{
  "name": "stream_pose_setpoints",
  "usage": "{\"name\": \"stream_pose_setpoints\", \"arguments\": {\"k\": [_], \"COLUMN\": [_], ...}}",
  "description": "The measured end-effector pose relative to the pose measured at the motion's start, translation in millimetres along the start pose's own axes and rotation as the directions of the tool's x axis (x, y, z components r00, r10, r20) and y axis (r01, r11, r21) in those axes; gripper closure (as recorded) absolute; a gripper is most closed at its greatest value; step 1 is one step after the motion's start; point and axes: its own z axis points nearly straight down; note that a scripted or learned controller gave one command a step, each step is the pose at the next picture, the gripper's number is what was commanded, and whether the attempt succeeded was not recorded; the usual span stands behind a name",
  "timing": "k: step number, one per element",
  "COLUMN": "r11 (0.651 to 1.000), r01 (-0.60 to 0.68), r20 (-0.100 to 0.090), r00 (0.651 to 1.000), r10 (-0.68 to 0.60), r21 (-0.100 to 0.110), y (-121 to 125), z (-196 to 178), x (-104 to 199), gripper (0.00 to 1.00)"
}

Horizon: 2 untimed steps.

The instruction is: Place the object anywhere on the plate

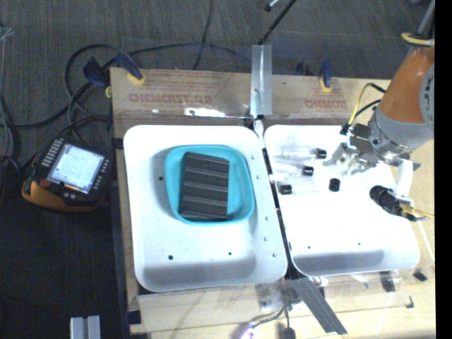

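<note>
A teal plate (243, 189) lies in the middle of the left bin (152, 249). A dark grey ribbed block (205, 185) rests flat on the plate and covers most of its centre. My gripper (347, 157) hangs over the back part of the right bin (353, 242), far from the plate and to its right. Nothing shows in the gripper's grasp. Just below and left of it lies a small black piece (334, 184).
Several small black-capped clear pieces (305, 169) lie scattered in the back left of the right bin. A metal rail (261, 76) stands at the back between the bins. An orange handheld pendant (67, 171) lies left of the bench.
</note>
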Motion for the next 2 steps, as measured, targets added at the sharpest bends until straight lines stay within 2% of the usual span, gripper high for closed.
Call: {"name": "stream_pose_setpoints", "arguments": {"k": [1,2], "r11": [1.000,0.959], "r01": [0.000,-0.283], "r20": [0.000,-0.005], "r00": [1.000,0.959], "r10": [0.000,0.283], "r21": [0.000,0.003], "y": [0,-52], "z": [0,0], "x": [0,-27], "gripper": [0.00,0.00]}}
